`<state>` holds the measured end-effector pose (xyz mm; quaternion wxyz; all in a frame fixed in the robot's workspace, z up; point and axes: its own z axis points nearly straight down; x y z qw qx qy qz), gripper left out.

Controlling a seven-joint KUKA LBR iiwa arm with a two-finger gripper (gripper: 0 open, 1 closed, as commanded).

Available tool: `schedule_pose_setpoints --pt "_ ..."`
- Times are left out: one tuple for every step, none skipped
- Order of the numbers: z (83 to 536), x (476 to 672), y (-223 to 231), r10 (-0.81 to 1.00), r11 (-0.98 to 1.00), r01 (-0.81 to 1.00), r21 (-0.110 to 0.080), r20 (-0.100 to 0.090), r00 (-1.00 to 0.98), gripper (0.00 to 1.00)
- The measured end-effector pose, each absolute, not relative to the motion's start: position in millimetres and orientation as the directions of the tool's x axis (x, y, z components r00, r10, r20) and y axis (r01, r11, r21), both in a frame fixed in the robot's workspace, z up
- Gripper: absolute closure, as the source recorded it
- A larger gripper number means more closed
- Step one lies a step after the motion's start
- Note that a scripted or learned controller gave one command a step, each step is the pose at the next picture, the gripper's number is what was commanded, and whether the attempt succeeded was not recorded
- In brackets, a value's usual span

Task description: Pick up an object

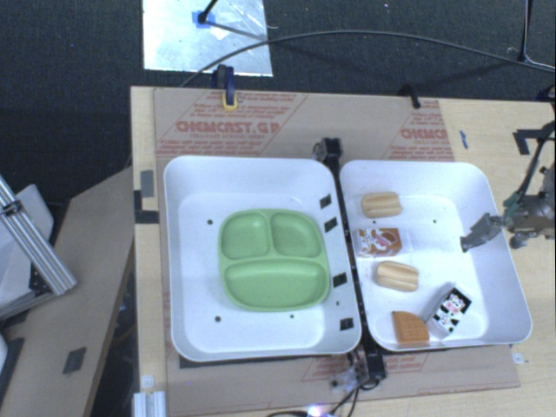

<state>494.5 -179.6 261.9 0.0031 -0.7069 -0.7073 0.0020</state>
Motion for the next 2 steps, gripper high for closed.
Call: schedule_pose_setpoints --pt "266 496.5 -179 1.0 0.004 1.0 0.002 -0.001 -0.004 0.0" --pt "210 489.0 -183 1.0 0.001 1.0 -0.001 0.001 -0.001 0.0"
